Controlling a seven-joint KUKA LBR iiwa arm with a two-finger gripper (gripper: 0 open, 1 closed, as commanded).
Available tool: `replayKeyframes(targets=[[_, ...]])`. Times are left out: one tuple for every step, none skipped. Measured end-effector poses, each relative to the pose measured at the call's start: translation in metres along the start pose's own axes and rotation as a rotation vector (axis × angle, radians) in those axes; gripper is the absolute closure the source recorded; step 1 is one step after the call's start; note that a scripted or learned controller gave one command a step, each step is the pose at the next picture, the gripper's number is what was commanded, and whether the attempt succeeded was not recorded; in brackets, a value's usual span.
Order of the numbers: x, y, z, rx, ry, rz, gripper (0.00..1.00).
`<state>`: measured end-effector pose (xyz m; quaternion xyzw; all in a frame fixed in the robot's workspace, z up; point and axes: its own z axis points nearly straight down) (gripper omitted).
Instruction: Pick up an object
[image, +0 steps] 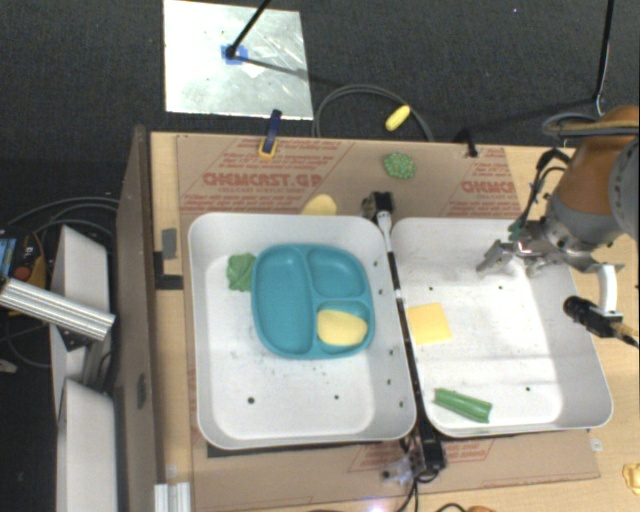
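Observation:
The right bin (570, 400) holds a flat yellow square (428, 323) near its left wall and a green pod-shaped piece (462, 404) near its front edge. In the left bin (225, 400) lies a blue divided plate (300, 300) with a yellow lump (341, 327) in its lower right compartment. A green leafy piece (241, 270) rests against the plate's left rim. My gripper (520, 252) hangs over the far right part of the right bin, well apart from the yellow square and the green pod. Nothing shows in its grasp.
On the cardboard behind the bins lie a yellow piece (320, 205) and a green round piece (400, 165). A black divider (395, 290) runs between the bins. The grey arm (600, 200) fills the right bin's far right corner. A black and white fitting (598, 310) juts over its right wall.

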<state>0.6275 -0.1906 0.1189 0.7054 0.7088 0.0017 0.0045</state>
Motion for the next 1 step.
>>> replayKeyframes(targets=[[0.0365,-0.0619,0.0364,0.015,0.007,0.004,0.0]])
